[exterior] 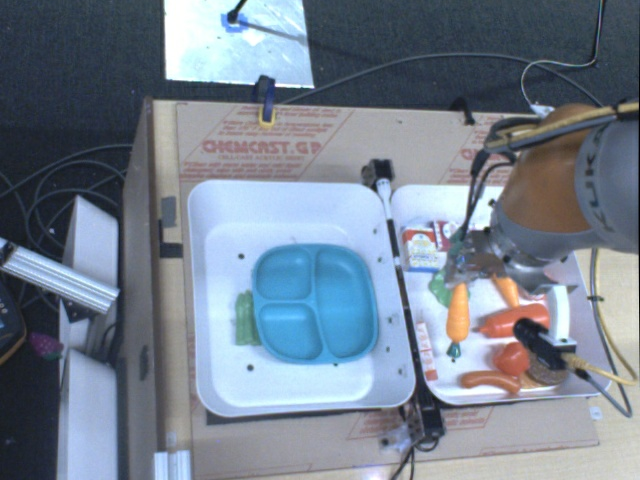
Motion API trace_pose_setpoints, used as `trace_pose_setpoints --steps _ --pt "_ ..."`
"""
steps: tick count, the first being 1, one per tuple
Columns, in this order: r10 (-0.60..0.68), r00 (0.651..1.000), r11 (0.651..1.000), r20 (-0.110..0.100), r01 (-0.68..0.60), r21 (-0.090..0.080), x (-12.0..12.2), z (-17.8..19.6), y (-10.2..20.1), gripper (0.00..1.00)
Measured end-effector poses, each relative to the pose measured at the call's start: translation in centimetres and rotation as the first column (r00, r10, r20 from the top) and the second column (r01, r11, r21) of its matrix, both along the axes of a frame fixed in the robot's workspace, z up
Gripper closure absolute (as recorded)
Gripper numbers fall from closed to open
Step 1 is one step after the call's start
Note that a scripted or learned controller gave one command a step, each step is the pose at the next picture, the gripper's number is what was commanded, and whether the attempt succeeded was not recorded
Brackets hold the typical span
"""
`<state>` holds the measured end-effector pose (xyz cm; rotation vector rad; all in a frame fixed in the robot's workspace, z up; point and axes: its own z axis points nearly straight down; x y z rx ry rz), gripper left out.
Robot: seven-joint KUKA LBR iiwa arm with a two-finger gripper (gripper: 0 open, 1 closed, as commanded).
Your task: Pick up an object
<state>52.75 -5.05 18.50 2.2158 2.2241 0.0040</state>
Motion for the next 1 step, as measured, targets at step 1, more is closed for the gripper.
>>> trace_pose_setpoints --steps 1 --pt "0.001 1.0 1.0 0.0 -0.001 -0.001 -0.57 3.77 0.33 1.0"
